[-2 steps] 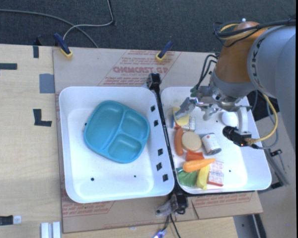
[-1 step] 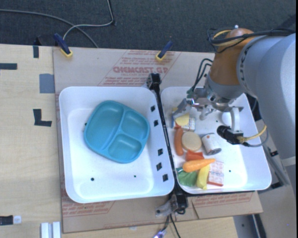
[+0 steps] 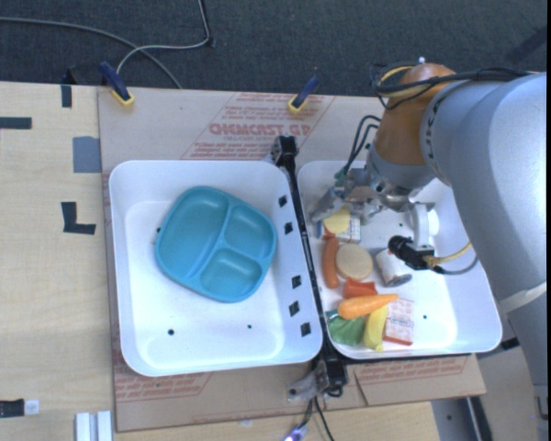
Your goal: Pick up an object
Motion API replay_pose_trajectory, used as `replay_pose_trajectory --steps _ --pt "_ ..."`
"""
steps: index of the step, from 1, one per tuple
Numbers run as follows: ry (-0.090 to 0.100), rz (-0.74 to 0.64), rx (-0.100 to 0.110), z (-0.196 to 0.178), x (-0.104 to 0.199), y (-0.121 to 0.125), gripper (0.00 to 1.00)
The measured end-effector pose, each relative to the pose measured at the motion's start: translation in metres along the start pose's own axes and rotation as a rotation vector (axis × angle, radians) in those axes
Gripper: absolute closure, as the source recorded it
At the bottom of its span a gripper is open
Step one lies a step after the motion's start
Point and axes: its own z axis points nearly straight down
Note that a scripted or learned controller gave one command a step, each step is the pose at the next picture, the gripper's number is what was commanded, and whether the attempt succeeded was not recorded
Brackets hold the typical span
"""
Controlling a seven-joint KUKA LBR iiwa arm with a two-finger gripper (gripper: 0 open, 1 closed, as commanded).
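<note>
The right bin [image 3: 468,324] holds a cluster of toy foods: a yellow block [image 3: 336,225], an orange sausage [image 3: 330,261], a round tan bun [image 3: 354,264], a carrot [image 3: 365,307], a green leafy piece [image 3: 345,331], a yellow banana-like piece [image 3: 377,328] and a red-and-white packet [image 3: 400,322]. My gripper [image 3: 349,202] hangs low over the back of this cluster, right above the yellow block. The wrist hardware hides how the gripper stands. Nothing shows held in it.
The left bin [image 3: 133,246] carries a blue divided plate [image 3: 216,243]. A black divider [image 3: 298,237] runs between the bins. The big grey arm [image 3: 496,182] with its orange band [image 3: 406,122] covers the right bin's far right side. Blue-yellow clamps [image 3: 116,83] hold the cardboard at the back.
</note>
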Motion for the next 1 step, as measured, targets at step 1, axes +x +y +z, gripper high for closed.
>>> replay_pose_trajectory --steps 1 --pt "0.000 -0.001 0.001 -0.0092 0.0003 -0.0002 1.00"
